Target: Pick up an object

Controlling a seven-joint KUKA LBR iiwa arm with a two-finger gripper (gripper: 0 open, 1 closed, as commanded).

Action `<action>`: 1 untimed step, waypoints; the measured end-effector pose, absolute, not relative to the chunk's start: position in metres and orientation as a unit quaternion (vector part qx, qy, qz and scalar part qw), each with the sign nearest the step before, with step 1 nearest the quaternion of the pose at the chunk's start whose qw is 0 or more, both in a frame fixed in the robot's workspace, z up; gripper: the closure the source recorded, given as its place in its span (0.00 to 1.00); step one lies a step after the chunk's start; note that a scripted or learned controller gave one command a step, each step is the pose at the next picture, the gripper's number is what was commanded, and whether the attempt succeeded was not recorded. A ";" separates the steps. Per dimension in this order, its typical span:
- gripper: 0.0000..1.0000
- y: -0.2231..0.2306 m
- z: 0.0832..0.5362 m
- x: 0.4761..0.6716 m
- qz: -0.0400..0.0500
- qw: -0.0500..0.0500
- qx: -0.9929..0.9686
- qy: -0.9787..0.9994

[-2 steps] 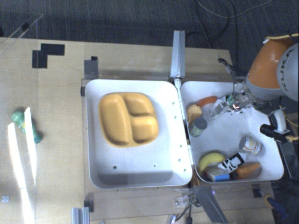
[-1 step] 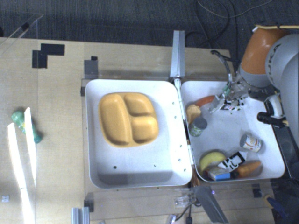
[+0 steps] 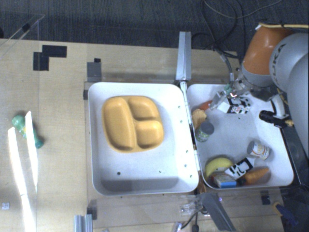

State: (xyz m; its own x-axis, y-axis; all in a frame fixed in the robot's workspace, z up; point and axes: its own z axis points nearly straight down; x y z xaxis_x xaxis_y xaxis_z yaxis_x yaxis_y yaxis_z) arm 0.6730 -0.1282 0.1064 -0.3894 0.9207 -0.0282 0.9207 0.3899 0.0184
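Observation:
My gripper (image 3: 231,98) hangs low over the far side of the right bin (image 3: 275,129), below the orange wrist band. A small red object (image 3: 205,104) lies just left of it; whether they touch is unclear. Further left sit a tan lump (image 3: 198,115), a dark grey round piece (image 3: 207,127) and a greenish ball (image 3: 201,137). A small can (image 3: 259,150) lies at the bin's right. Along the near wall are a yellow fruit (image 3: 218,165), a black-and-white piece (image 3: 240,167), an orange carrot-like item (image 3: 256,174) and a small box (image 3: 225,180).
The left bin (image 3: 145,178) holds a yellow divided tray (image 3: 133,122). A metal divider post (image 3: 183,57) stands between the bins at the back. A green toy (image 3: 20,123) and white strips lie on the bench at far left. Cables trail behind the arm.

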 end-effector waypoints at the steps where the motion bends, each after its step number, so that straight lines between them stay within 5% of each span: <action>1: 0.00 -0.110 0.106 0.674 -0.003 0.014 0.539 0.842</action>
State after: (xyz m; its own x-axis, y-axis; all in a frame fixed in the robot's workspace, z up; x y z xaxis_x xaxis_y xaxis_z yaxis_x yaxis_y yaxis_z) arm 0.6741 -0.1105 0.1061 -0.4190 0.9076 -0.0268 0.9078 0.4193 0.0098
